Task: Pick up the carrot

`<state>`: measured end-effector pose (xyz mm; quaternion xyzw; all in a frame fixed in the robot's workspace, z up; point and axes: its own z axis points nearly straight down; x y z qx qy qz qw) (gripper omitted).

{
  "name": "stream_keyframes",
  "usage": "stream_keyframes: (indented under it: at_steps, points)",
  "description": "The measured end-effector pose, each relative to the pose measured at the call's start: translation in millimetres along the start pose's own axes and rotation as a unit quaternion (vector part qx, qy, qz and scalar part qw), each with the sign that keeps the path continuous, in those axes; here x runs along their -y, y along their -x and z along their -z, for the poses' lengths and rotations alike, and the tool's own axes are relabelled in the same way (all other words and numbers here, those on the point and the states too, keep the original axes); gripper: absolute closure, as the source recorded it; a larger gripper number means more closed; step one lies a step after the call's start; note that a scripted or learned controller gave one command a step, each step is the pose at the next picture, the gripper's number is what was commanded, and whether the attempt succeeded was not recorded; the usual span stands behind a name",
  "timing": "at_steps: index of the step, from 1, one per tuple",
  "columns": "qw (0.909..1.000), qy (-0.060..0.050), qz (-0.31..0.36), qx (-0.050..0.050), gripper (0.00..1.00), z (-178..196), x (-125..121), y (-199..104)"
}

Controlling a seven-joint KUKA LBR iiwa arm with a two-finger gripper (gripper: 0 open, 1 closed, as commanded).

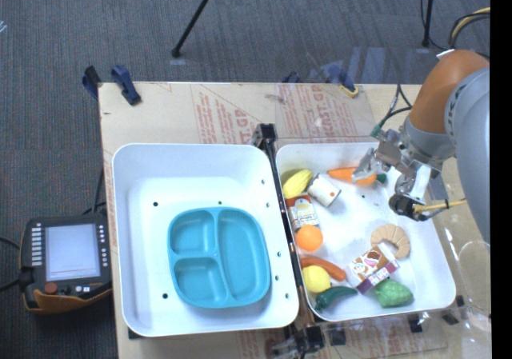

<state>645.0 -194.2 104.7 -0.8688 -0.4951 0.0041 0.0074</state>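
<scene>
Right now my gripper (374, 167) sits at the far side of the right bin (442, 265), fingers straddling the carrot's (349, 175) right end, its long axis running left-right

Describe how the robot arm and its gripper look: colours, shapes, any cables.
The arm is a thick, rounded grey body with a broad orange band above the wrist. Below the band sits a grey metallic wrist block, ending in a small gripper of pale metal parts. A black cylindrical piece hangs beside it, with a thin yellowish cable trailing off. Dark cables loop near the wrist.
</scene>
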Motion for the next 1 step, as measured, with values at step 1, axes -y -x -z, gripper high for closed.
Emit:
stream_keyframes:
  at_steps: [1]
  points:
    - [0.9963,-0.004,-0.086,0.000,0.00,-21.7,2.8,4.7]
